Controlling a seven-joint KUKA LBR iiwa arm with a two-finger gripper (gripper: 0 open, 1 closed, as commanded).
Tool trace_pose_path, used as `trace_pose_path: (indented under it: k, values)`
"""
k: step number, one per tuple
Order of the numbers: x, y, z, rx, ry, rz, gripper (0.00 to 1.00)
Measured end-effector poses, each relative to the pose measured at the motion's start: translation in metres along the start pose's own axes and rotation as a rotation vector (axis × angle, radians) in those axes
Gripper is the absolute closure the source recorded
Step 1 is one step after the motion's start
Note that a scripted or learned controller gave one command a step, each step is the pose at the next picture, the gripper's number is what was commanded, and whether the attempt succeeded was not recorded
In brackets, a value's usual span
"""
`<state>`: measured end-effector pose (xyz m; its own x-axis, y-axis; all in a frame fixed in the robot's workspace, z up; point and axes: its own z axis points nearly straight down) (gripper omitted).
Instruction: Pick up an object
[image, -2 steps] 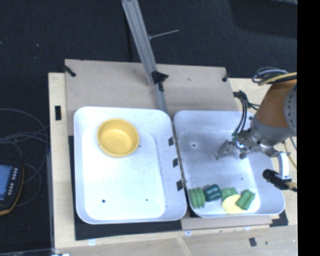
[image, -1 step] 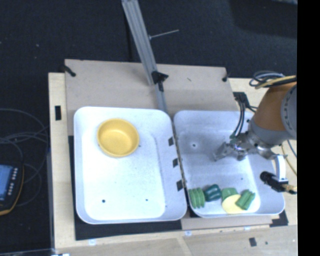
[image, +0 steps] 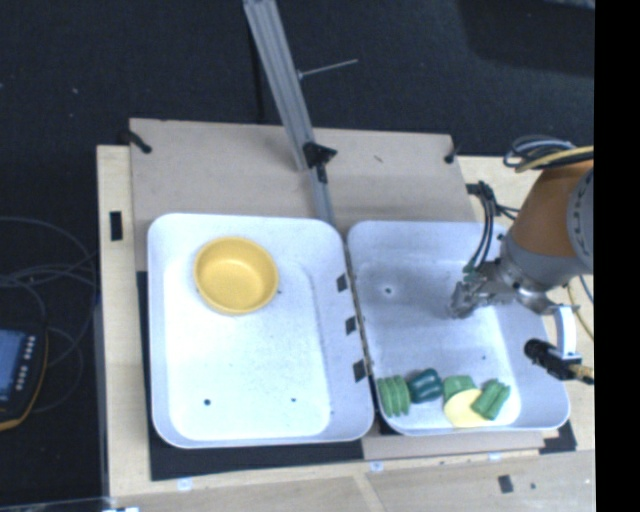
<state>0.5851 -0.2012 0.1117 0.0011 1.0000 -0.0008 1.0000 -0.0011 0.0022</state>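
Note:
A yellow bowl (image: 236, 275) sits in the upper left part of the left bin (image: 250, 400). Along the front wall of the right bin (image: 400, 260) lie several small pieces: a ridged green one (image: 393, 394), a dark teal one (image: 425, 385), a green one (image: 458, 384), a pale yellow one (image: 462, 408) and another green one (image: 491, 399). My gripper (image: 467, 297) hangs over the right part of the right bin, above and behind those pieces, with nothing seen between its fingers.
A grey metal post (image: 290, 100) rises slanting from behind the bins' shared edge. Cables (image: 535, 152) loop at the back right. The arm's orange band (image: 545, 210) is over the right bin's right rim. A handheld device (image: 15, 370) lies at far left.

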Motion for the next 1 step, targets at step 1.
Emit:
trace_pose_path:
  k: [1]
  values:
    - [-0.0013,-0.0007,-0.0630,-0.003,-0.001,-0.001,1.00]
